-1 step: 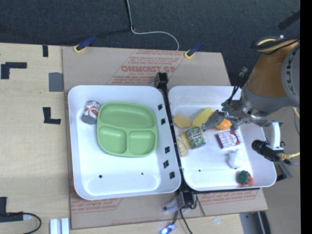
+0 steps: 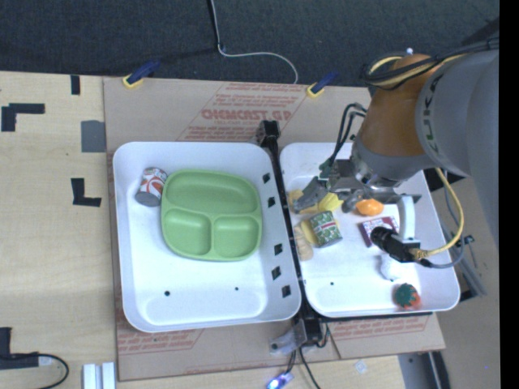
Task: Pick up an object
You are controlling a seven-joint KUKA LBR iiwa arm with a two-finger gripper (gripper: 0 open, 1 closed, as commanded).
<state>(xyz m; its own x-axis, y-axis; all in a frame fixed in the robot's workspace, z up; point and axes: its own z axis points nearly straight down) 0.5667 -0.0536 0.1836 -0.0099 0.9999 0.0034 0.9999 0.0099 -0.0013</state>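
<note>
Pick not done, as far as I can see. Arm (image 2: 397, 128) reaches over the right bin (image 2: 357, 298). Hand (image 2: 339, 186) sits low at the bin's upper middle, in among the clutter. The wrist hides it from above, so I cannot tell if the hand is released or clenched, and I see nothing gripped in it.

Candidates close by:
- yellow piece (image 2: 308, 193), just to the hand's left near the bin wall
- green box (image 2: 327, 229), just below it
- orange ball (image 2: 369, 207), just to its right

All three look to be lying on the bin floor, none lifted. Strawberry (image 2: 407, 296) sits apart in the lower right corner. Left bin (image 2: 195, 298) holds a green plate (image 2: 212, 215) and a small can (image 2: 151, 186), both well away from the hand.

My read: approach made, grasp unconfirmed. Closing on one item and lifting it clear are left.
</note>
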